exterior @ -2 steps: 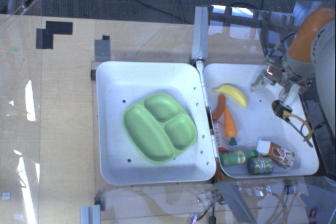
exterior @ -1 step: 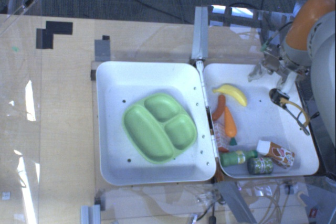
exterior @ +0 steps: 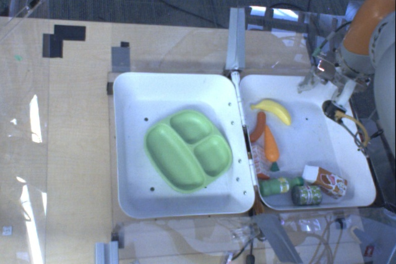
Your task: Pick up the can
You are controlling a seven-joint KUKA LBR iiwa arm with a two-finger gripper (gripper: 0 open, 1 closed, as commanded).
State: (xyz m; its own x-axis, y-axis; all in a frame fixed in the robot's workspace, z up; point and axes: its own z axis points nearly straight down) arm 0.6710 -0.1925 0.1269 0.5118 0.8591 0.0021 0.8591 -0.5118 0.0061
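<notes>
The can (exterior: pixel 307 195) is small and dark green and lies on its side at the front of the right bin (exterior: pixel 346 151), close to the front wall. It touches a green bottle (exterior: pixel 276 185) on its left and a red-and-white carton with a white cap (exterior: pixel 327 181) just behind it. My gripper (exterior: pixel 312 80) hangs over the bin's back edge, far from the can, below the grey wrist and its orange band (exterior: pixel 371 18). Nothing shows in its grasp.
The right bin also holds a yellow banana (exterior: pixel 272 110), a red sausage (exterior: pixel 257 127) and an orange carrot (exterior: pixel 271 144) along its left side. A green divided plate (exterior: pixel 189 148) lies in the left bin (exterior: pixel 130 133). Cables run behind the bins.
</notes>
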